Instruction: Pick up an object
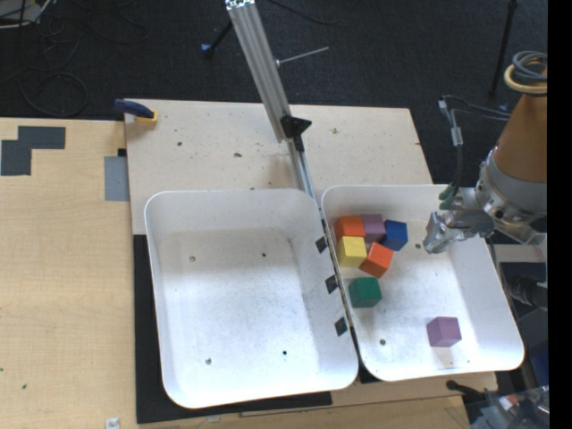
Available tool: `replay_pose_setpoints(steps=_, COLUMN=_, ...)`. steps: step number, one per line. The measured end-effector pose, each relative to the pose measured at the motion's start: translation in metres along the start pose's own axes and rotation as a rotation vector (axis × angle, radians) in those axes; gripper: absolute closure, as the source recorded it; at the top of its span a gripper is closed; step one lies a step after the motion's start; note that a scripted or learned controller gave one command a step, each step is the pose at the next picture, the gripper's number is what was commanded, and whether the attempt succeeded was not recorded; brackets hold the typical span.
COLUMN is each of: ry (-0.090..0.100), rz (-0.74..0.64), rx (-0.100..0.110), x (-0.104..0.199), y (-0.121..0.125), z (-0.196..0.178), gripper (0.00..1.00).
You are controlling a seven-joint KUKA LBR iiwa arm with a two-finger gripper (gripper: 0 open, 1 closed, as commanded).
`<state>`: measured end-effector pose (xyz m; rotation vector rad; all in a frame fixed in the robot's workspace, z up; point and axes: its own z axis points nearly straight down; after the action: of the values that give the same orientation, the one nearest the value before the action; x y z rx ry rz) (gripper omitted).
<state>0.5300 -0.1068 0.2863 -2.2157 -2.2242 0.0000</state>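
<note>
Matte cube cluster [367, 247] (rt bin [500, 329])

So the desk [223, 141] is a pale, light wood top, kinda speckled with dark spots and small holes. Two shallow white bins sit on it side by side, touching along the middle: the left bin [161, 239] and the right bin [500, 320]. A black mat [141, 329] peeks out under the left bin's edge. There's a small blue and yellow clamp [136, 111] at the far left corner. A slanted aluminium rail [264, 70] rises from the desk just behind where the bins meet.
</note>
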Motion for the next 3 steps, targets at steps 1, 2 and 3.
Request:
replay_pose_setpoints(steps=1, ry=0.000, rz=0.001, rx=0.002, x=0.043, y=0.024, z=0.018, gripper=1.00)
replay_pose_setpoints(steps=2, ry=0.000, rz=0.000, rx=0.001, x=0.090, y=0.039, z=0.018, gripper=1.00)
replay_pose_setpoints(steps=3, ry=0.000, rz=0.001, rx=0.002, x=0.143, y=0.059, z=0.040, gripper=1.00)
